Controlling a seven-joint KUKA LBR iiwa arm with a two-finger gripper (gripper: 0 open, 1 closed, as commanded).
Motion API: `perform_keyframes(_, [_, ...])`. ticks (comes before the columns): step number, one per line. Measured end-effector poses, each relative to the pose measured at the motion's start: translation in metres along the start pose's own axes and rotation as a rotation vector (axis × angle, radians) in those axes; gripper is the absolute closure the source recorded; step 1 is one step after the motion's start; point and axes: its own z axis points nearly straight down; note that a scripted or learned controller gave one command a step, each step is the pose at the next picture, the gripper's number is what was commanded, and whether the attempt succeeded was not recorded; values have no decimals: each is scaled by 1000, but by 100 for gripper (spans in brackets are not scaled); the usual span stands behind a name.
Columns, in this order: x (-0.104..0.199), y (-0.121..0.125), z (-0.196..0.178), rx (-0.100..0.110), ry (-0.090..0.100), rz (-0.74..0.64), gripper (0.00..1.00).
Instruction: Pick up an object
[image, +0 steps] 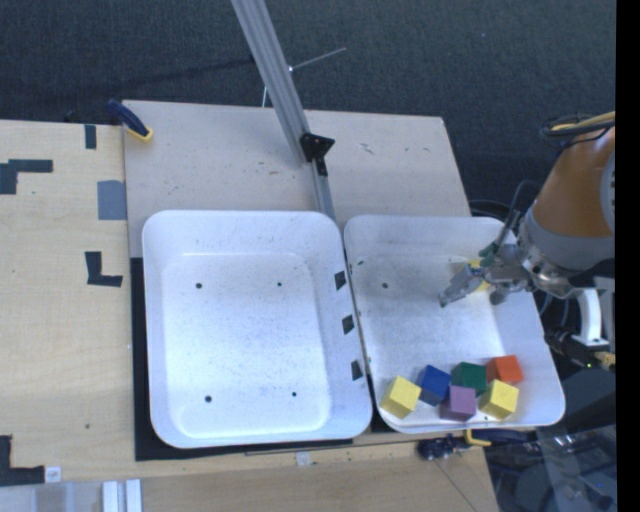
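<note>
Six small cubes are sitting in the right bin while the gripper is hovering above them, empty.

We are seeing a yellow cube (402, 396), a blue cube (434, 383), a green cube (468, 376), an orange cube (507, 369), a purple cube (461, 401) and a second yellow cube (501, 399) clustering at the near edge of the shallow white right bin (400, 250). The grey two-finger gripper (458, 290) is hanging over the bin's middle, well apart from the cubes, its fingers spread slightly and pinching nothing. The shallow white left bin (240, 320) is lying just beside it.
</note>
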Motion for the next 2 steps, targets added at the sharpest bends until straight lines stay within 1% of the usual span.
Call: perform_keyframes(2, [-2,4,90,-3,-1,0,0])
